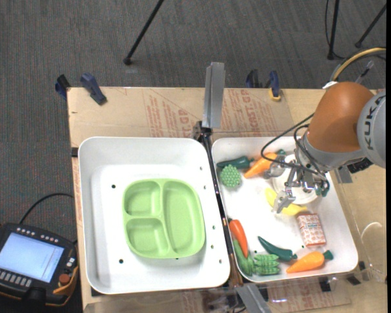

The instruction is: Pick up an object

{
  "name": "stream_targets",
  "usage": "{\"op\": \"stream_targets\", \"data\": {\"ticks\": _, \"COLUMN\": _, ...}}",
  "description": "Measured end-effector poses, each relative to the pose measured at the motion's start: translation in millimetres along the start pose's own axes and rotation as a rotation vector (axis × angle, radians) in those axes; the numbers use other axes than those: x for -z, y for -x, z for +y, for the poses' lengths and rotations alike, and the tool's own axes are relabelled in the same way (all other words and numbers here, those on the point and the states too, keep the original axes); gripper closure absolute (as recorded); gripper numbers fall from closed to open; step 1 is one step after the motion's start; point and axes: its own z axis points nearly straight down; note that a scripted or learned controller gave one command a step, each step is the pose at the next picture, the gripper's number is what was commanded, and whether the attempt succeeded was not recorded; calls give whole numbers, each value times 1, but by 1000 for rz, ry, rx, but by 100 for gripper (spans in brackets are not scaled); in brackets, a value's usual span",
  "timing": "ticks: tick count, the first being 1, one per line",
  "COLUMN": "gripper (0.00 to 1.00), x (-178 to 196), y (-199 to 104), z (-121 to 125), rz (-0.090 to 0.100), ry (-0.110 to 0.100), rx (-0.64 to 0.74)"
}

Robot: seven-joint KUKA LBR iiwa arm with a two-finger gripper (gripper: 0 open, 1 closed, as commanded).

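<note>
- Yellow, curved and banana-like, the yellow toy [272,198] lies in the right bin [339,204] near that bin's middle, beside a white round piece [300,194] under the arm.
- The claw [288,197] hangs just over the yellow toy's right end; whether its fingers are spread or closed cannot be told, and nothing is seen between them.
- The grey arm with its orange band [339,117] covers the bin's far right part.
- Toward the bin's far edge lie an orange carrot [259,167], a dark green vegetable [233,162] and a knobbly green ball [231,175], all close together.
- Along the bin's left wall lies a red-orange pepper [239,235].
- At the near edge sit a green leafy bunch [264,263], a dark green chilli [277,248] and a second carrot [307,261].
- A small pink box [311,229] stands just near-right of the claw.
- The left bin [94,175] holds a green divided plate [163,217] at its middle.
- The tabletop [137,109] is brown board, with clamps at its far edge.
</note>
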Motion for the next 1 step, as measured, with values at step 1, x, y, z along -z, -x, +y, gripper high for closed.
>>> {"op": "stream_targets", "data": {"ticks": 1, "gripper": 0, "x": 0, "y": 22, "z": 65, "rz": 2, "ry": 1, "rx": -108}}
